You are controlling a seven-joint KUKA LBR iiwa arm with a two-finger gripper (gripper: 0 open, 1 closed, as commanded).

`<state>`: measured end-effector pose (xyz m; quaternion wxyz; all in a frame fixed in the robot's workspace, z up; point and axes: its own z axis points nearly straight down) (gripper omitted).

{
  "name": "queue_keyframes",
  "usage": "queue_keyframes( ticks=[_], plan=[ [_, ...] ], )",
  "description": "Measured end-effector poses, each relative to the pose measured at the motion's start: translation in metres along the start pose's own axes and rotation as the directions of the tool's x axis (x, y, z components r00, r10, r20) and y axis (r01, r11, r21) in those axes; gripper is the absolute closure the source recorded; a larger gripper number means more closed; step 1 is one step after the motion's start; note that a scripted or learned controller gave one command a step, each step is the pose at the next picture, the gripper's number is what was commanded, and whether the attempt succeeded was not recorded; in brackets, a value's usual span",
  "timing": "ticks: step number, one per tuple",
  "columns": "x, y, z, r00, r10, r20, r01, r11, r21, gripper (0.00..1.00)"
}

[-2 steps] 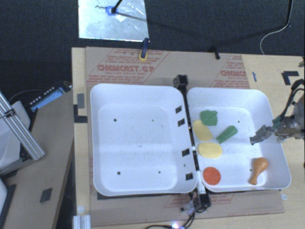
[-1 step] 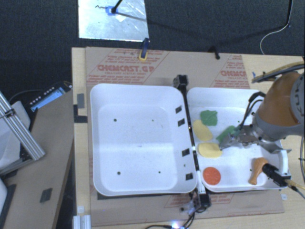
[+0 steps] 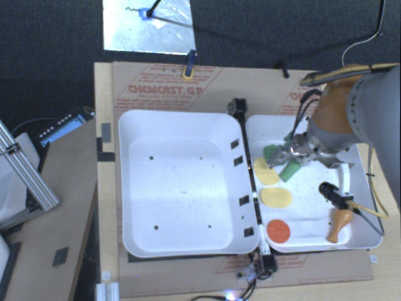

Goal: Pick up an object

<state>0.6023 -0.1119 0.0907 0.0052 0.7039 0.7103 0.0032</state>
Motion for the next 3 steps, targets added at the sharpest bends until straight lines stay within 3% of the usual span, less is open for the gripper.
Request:
queue_keyframes(
  ticks=[1, 2, 3],
  plan=[
    [0.017, 0.071, 0.005, 1.0, 0.001, -0.002, -0.001, 1.0, 0.002, 0.0],
    [0.029, 0.013, 0.006, 1.0, 0.009, -0.004, -0.008, 1.0, 0.015, 0.0],
    [0.012, -0.033, 0.006, 1.0, 0.01, -0.002, -0.01, 1.0, 0.014, 0.0]
  ],
)
